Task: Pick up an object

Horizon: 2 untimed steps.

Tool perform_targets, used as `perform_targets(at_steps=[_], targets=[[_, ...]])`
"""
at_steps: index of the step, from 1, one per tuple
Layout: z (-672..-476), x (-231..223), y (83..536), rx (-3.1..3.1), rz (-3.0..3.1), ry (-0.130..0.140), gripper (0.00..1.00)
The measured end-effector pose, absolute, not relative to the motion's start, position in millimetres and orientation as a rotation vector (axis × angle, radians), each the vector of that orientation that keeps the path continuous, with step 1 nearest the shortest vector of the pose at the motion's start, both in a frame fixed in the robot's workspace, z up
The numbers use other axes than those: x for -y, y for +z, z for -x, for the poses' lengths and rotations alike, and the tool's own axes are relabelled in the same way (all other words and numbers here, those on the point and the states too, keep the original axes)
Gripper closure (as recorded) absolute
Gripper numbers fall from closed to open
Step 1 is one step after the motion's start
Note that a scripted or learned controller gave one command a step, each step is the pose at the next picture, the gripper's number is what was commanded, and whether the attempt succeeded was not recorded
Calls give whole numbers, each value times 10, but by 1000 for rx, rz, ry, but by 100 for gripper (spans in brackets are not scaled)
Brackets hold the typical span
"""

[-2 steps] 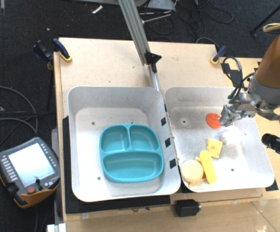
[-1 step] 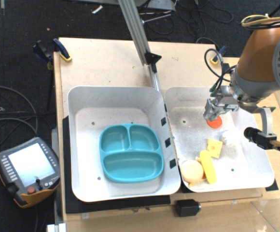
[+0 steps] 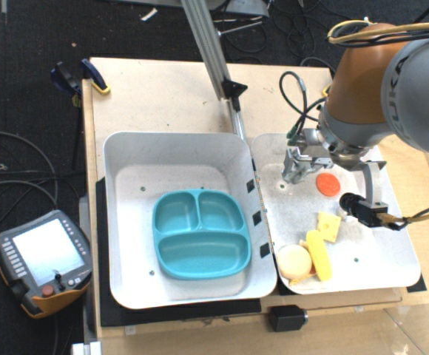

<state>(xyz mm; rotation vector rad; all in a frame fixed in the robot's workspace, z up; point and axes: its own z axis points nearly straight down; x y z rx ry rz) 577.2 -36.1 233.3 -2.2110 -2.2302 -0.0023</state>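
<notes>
Gripper hangs low over the far left part of the right bin, its metal fingers slightly spread with nothing between them. Just to its right lies an orange-red round piece. Nearer sit a yellow cheese-like wedge, a yellow banana-shaped piece and a pale round object, crowded together at the near edge. A black fixture on the arm overhangs the wedge. The left bin holds a teal divided tray.
</notes>
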Motion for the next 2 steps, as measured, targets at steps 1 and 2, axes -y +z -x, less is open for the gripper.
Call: perform_targets(at_steps=[1,2], targets=[[-5908,-132,2232,2230,2212,-1,100],[-6170,-659,2306,2230,2214,-6,100]])
